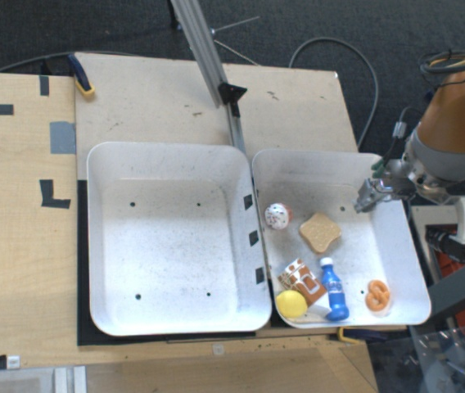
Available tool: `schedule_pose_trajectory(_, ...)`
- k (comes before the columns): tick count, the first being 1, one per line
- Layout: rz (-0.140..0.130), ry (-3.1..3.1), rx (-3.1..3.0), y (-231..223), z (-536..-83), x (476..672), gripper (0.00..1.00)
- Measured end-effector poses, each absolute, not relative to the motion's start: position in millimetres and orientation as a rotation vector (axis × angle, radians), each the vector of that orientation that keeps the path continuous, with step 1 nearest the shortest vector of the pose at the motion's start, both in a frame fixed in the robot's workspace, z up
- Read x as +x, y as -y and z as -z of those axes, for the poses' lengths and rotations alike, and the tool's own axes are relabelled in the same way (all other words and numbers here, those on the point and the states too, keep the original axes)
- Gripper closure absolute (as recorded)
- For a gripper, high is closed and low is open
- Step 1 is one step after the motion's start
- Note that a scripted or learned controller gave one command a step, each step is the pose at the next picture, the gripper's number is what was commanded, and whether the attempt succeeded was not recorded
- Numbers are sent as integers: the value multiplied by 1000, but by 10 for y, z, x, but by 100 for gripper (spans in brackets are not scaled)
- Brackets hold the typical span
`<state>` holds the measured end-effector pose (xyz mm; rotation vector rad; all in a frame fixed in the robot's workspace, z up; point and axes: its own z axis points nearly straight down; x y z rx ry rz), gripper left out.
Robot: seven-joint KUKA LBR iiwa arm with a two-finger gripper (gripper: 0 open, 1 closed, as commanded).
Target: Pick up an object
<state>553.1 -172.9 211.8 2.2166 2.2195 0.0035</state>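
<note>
The right bin (pixel 396 244) holds all the loose things. A tan bread slice (pixel 321 232) lies near its middle, flat on the floor, with a small white ball (pixel 277 216) speckled with red just to its left, close to the wall shared with the left bin (pixel 167 236). Toward the near edge lie a brown-and-white carton (pixel 301 281), a yellow ball (pixel 291 304) touching the carton's lower end, and a blue bottle (pixel 333 289) with a white cap lying just right of the carton. An orange ring-shaped thing (pixel 377 295) sits apart from these in the near right corner. The gripper (pixel 369 196) hangs over the far right part of this bin, above and right of the bread, well apart from every object, with nothing between its fingers; whether they stand apart or together I cannot tell. The arm (pixel 445 129) reaches in from the right.
</note>
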Motion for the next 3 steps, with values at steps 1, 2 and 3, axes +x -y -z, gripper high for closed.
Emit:
schedule_pose_trajectory(1, 0, -2223, 2220, 1725, -2197, 5535, 100)
schedule_pose_trajectory(2, -1, -2230, 2216, 1205, -2301, 5474, 100)
schedule_pose_trajectory(3, -1, -2231, 2214, 674, -2311, 5547, 100)
